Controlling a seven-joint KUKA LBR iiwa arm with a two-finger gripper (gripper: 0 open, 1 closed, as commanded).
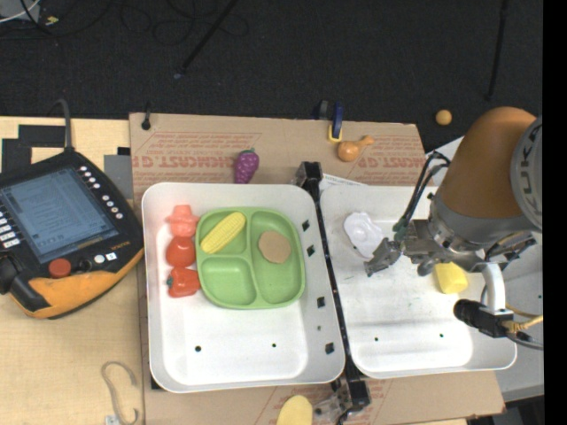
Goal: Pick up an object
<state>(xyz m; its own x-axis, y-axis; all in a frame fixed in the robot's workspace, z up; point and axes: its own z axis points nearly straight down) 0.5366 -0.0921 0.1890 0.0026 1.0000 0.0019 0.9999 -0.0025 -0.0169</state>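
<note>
Hanging low over the right bin [425, 348], gripper [384, 259] reaching in from the right under the orange-banded wrist; finger spread impossible to tell from this angle, and nothing visibly caught between them. Lying just to the left of the gripper and slightly above it in the view, almost touching: a crumpled white object [361, 230] on the bin floor. Sitting just to the right, partly tucked under the wrist hardware: a yellow block [451, 279]. Farther left, across the black divider [321, 264] between the bins: a green divided tray [251, 259] resting in the left bin [230, 352], carrying a yellow corn cob [221, 231] in one compartment and a brown round piece [275, 248] in another. Standing beyond the tray, along its far left side: three red-orange toys [181, 253] in a column. Well above the gripper, on the cardboard behind the bins: a purple grape bunch [246, 165] and an orange pear-shaped toy [352, 148]. Far off to the left: a teach pendant [62, 228] lying on the bench.
</note>
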